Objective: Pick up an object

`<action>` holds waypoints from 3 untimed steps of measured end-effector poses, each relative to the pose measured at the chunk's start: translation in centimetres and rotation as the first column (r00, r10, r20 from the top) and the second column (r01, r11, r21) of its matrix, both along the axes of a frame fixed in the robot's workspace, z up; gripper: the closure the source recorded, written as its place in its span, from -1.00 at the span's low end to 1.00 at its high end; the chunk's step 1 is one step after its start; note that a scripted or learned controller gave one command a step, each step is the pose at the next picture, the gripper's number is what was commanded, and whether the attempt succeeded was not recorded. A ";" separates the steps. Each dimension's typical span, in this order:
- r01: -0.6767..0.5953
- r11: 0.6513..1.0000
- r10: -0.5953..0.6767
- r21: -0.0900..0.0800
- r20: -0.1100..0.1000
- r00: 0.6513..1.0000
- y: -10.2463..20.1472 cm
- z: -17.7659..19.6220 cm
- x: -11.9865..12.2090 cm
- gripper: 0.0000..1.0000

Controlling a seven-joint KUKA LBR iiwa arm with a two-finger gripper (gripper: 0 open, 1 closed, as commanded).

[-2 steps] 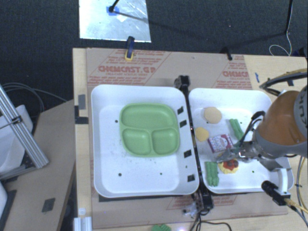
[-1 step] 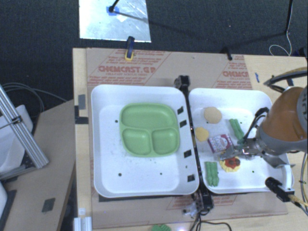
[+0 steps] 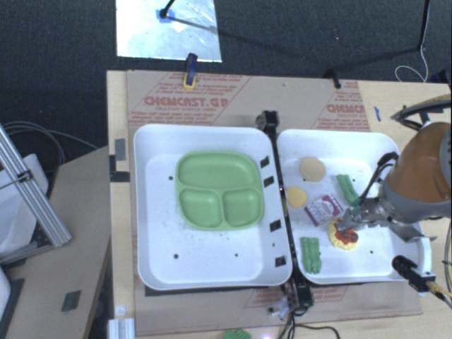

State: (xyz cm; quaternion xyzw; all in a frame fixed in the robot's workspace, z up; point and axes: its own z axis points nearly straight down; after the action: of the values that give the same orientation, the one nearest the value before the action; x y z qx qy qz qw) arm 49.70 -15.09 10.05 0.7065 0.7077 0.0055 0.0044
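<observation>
My gripper (image 3: 348, 223) reaches into the right bin (image 3: 367, 265) from the right and hangs directly over a red and yellow toy food piece (image 3: 345, 239), touching or nearly touching its top. Just to the left lies a red and white packet (image 3: 323, 208). A tan round cookie (image 3: 311, 168) and a yellow chip (image 3: 296, 197) lie nearer the bin's left wall. A green stick (image 3: 346, 188) sits behind the gripper, and a green pod (image 3: 310, 253) lies near the front left corner.
The left bin (image 3: 159, 260) holds a green divided plate (image 3: 217, 189). A black divider (image 3: 280, 196) runs between the two bins. The arm's orange band (image 3: 424, 168) rises over the right bin's right side.
</observation>
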 end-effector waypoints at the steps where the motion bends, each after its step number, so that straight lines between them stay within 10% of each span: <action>1: -0.012 1.000 0.012 0.000 -0.002 1.000 8.7 8.9 2.7 1.00; 2: -0.001 1.000 0.001 -0.002 -0.011 1.000 8.1 8.4 2.4 -1.00; 3: -0.001 1.000 0.001 -0.005 -0.011 1.000 2.7 -2.1 10.7 -1.00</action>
State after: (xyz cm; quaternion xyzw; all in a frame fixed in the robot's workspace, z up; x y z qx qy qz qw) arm 60.40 -12.40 7.97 0.7062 0.7080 0.0001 0.0024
